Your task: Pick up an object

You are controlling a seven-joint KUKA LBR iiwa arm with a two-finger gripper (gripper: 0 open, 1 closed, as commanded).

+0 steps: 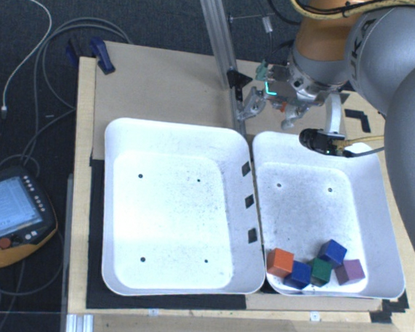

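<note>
We see one grey arm [400, 63] reaching in above two white bins: left bin [122, 139], right bin [380, 193]. Five blocks cluster in the right bin's near corner: orange block [280, 262], two blue blocks [333, 251], green block [321, 270], purple block [351, 270]. The gripper [273, 111] hangs beyond the bins' far rims, fingers spread, nothing between them.
</note>
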